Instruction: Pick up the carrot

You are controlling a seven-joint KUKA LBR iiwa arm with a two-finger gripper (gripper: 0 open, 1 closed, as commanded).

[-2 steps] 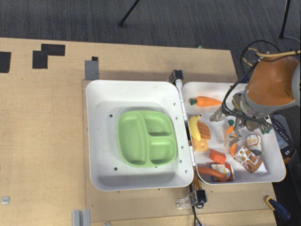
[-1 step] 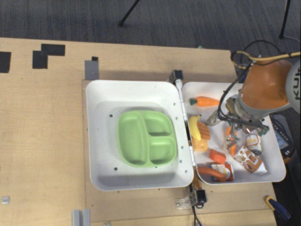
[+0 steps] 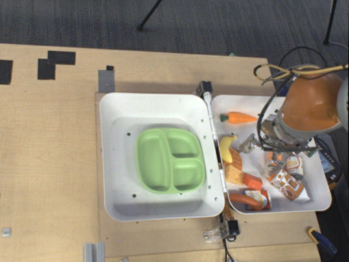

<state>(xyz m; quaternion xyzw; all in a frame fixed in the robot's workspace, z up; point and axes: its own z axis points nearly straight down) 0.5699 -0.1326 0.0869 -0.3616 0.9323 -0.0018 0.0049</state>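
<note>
Though the carrot (image 3: pixel 242 118) lies in plain sight, the fingers (image 3: pixel 250 144) are harder to read: something metallic juts from under the orange wrist toward the banana (image 3: pixel 227 144), but whether it stands wide or narrow I cannot tell from this slant; nothing shows held there.

From the fingers, the carrot sits up and away toward the far wall of the right bin (image 3: pixel 322 198), near but apart, with bare white floor between; its green top points toward the divider and its taper toward the arm (image 3: pixel 310 107); it lies flat, roughly along the far wall and close to it.

By its look it is probably a toy: light, stiff, smooth plastic, likely slippery and prone to roll or squirt out of a pinch; not fragile, so a firm squeeze should do no harm.

The best hold, I judge, is across the thick part just behind the green top, pinching across the short axis; the thin tip gives less to bite on.

The wall behind it could block the far finger, so a straight-down approach seems wise.

Nearer the fingers lie the banana, an orange wedge (image 3: pixel 235 158), a sausage (image 3: pixel 248 201) and printed packets (image 3: pixel 287 183); none touches the carrot.

The green tray (image 3: pixel 169 160) in the left bin (image 3: pixel 117 146) is well apart.
</note>
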